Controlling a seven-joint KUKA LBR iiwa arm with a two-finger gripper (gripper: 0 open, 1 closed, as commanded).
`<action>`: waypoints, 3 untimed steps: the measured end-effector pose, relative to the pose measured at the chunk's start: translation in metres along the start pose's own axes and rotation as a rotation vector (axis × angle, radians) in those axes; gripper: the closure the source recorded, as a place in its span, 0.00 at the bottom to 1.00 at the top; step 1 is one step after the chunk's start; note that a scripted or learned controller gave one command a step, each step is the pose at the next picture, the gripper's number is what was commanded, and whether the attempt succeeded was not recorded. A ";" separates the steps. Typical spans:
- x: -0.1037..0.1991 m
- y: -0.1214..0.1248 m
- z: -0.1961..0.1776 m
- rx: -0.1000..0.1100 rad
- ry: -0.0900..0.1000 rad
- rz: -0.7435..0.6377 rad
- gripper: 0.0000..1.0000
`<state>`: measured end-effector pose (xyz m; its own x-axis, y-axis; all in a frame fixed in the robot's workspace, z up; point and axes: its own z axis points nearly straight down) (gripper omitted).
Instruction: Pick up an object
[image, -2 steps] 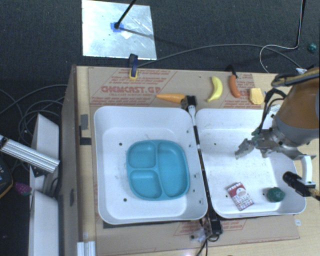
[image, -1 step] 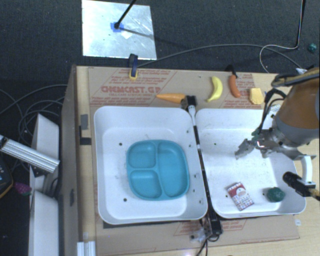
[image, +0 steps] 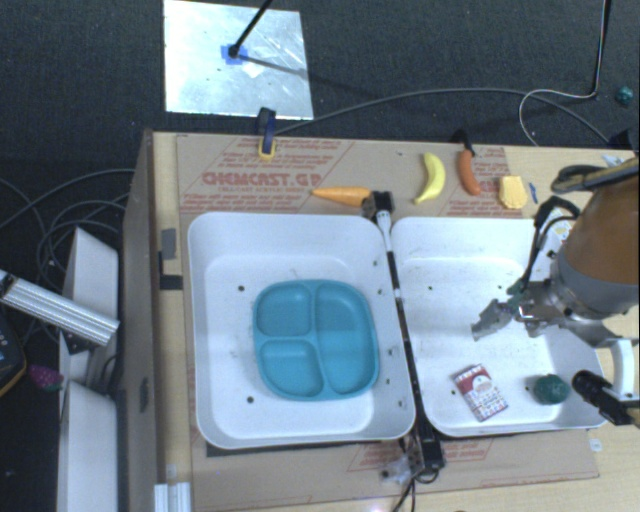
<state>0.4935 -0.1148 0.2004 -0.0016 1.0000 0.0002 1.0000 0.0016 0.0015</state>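
Observation:
The right bin (image: 450, 250) holds a small red and white box (image: 479, 391) near its front wall and a dark green ball (image: 547, 389) to the right of the box. My gripper (image: 492, 319) hangs over the middle of this bin, above and behind the box and apart from it. Nothing shows between its tips. The grey arm with its orange band (image: 605, 240) reaches in from the right. In the left bin (image: 215, 300) lies a blue divided plate (image: 315, 337).
On the cardboard behind the bins lie a carrot (image: 340, 195), a banana (image: 432, 177), an orange-red sausage (image: 467, 172) and a yellow block (image: 512, 191). A black divider (image: 396, 300) runs between the bins. A clamp (image: 266, 131) sits at the bench's back edge.

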 end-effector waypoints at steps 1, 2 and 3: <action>0.009 -0.008 0.108 0.005 0.001 0.001 0.00; -0.003 -0.007 0.116 0.001 0.000 0.001 0.00; -0.002 -0.006 0.105 -0.001 0.002 0.000 1.00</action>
<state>0.4878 -0.1165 0.0951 -0.0016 1.0000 0.0019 1.0000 0.0016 0.0026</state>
